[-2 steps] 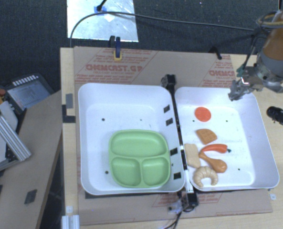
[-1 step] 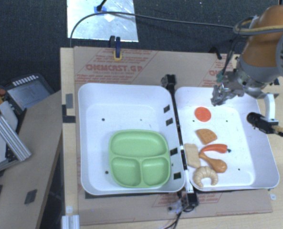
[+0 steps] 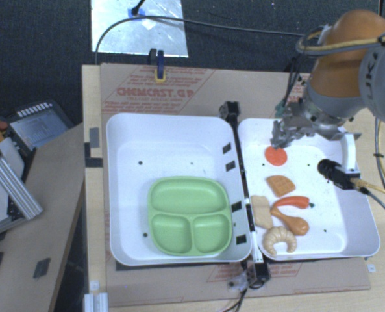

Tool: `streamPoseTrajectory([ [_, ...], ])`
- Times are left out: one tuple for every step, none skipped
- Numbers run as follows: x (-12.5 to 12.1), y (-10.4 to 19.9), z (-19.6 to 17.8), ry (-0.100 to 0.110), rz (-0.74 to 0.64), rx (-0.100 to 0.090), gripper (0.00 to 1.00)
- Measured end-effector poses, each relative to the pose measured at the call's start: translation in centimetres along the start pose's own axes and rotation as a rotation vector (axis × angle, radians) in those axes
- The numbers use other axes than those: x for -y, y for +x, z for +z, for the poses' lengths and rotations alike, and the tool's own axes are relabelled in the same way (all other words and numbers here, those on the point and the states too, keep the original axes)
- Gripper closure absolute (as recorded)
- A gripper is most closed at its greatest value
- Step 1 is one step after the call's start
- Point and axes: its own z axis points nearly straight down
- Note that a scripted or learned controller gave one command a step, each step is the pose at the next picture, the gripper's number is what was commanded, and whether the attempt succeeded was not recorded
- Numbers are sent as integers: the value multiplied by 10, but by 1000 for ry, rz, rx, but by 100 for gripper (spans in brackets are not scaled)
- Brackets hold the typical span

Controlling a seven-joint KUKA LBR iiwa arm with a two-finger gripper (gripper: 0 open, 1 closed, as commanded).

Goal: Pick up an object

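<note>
I am watching the arm [image 3: 348, 57] reaching in from the right over the right bin [image 3: 358, 233], its orange band sitting high above the wrist. The gripper [image 3: 282, 139] is hanging low at the far end of that bin, directly over the red round slice [image 3: 276, 155], with its tips seeming to touch the slice's upper edge. From up here I cannot tell how wide the claw is standing, and I am seeing nothing lifted off the bin floor. The slice is lying flat on the white floor. Nearer the camera, the orange wedge [image 3: 280, 185] is lying just below it, then the red-orange pepper [image 3: 291, 203], the pale block [image 3: 261, 212] against the bin's left wall, the orange gourd shape [image 3: 295, 224] and the croissant [image 3: 280, 238]. In the left bin [image 3: 124, 142] the green divided plate [image 3: 189, 214] is sitting toward the near side.
</note>
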Motion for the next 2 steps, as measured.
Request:
streamPoseTrajectory([
  [26,46,-4,1,0,0,100],
  [49,103,10,3,0,1,100],
])
